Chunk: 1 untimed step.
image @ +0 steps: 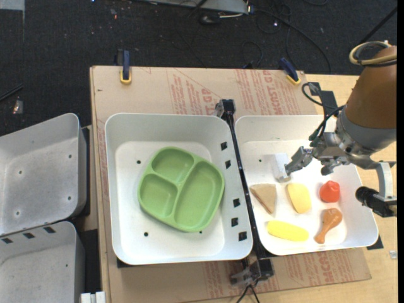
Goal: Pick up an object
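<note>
The right bin [265,131] holds several toy foods. A tan wedge [265,197] lies near its left wall, with a pale yellow block [299,198] beside it. A red tomato-like piece [329,191] sits further right. Along the front lie a brown drumstick [327,223] and a yellow oblong piece [287,231]. My gripper [289,167] hangs over the middle of this bin, just above and behind the wedge and the yellow block. I see nothing held in it.
The left bin [120,137] holds a green divided plate [182,187]. A black divider [235,169] runs between the bins. White trays [38,169] lie off the bench to the left. The arm's grey wrist [360,131] overhangs the right bin's far right side.
</note>
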Available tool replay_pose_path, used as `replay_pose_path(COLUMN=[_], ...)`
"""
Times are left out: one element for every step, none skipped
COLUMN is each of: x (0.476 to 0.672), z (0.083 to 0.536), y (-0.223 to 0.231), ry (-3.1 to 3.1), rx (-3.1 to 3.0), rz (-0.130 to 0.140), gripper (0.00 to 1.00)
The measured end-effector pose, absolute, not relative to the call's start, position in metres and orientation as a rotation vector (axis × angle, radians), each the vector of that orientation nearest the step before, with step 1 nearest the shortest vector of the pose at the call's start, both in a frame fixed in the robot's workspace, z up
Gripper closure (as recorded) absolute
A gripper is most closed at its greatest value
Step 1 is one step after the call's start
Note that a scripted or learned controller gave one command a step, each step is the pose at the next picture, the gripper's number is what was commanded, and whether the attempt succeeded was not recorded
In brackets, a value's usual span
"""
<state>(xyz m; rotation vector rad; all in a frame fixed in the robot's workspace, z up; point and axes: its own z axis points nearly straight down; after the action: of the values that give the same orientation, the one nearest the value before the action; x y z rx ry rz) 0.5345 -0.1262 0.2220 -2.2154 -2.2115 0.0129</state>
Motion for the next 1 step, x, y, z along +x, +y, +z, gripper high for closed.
replay_pose_path(x=[0.5373], z=[0.2289], y=[-0.1259], ry=[-2.222], rx=[-2.22], rz=[0.0], gripper=[0.0])
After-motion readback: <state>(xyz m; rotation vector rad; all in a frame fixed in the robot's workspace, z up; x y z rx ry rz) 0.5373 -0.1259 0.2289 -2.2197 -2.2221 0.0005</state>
